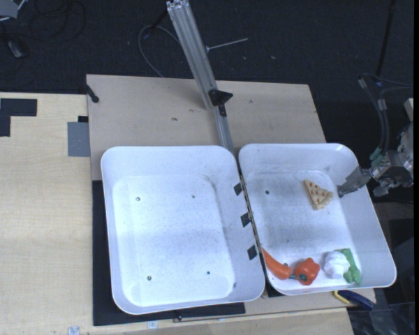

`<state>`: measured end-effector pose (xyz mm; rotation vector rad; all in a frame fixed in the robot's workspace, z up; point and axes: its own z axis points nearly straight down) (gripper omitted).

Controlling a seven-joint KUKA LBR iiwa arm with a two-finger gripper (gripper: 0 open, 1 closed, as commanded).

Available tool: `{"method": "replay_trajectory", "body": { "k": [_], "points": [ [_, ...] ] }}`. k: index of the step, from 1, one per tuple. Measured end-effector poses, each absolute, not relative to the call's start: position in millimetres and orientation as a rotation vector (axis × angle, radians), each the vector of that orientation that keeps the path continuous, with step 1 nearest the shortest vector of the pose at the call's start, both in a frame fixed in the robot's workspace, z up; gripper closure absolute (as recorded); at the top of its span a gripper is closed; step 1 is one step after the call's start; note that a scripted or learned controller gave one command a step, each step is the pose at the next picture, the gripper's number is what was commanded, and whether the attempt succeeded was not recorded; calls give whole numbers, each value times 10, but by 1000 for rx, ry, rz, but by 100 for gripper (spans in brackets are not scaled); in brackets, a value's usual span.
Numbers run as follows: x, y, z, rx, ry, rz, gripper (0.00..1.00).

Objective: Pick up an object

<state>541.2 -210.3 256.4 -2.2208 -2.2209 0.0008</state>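
While the jaws (350, 185) hang at the right bin's (293, 155) rim, we can't tell whether they're spread or pressed together. Just beside them lies the waffle wedge (318, 194), flat and apart from the far-corner toys, likely our easiest pick.

No readable text, no labels, no brands, no numbers on bins or bench
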Motion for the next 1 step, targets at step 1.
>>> {"method": "replay_trajectory", "body": {
  "k": [1],
  "points": [
    [5217,-2181,1134,-2216,-2216,7,0]
  ]
}}
